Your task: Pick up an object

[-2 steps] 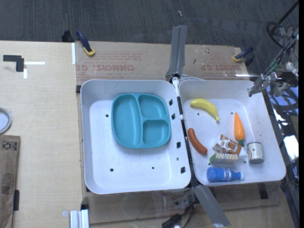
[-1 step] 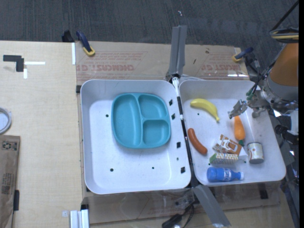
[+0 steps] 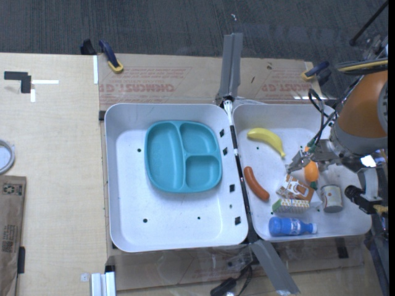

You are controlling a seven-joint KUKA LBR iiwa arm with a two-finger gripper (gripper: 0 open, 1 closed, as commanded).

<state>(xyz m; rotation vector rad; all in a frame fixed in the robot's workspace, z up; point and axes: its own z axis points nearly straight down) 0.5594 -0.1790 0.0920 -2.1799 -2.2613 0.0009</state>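
The right bin (image 3: 345,227) holds several objects: a yellow banana (image 3: 266,139), a red-brown sausage (image 3: 256,183), a small orange item (image 3: 311,171), a printed carton (image 3: 295,193), a blue bottle (image 3: 290,227) lying on its side, and a grey can (image 3: 331,198). My gripper (image 3: 300,160) hangs low over the middle of this bin, just left of and touching or nearly touching the orange item, right of the banana's tip. The arm's orange band (image 3: 364,113) rises above it on the right.
The left bin (image 3: 123,227) carries a teal divided plate (image 3: 183,156). A grey divider post (image 3: 231,66) stands between the bins at the back. Blue-and-yellow clamps (image 3: 110,57) hold the cardboard. A tape roll (image 3: 4,157) lies at the far left.
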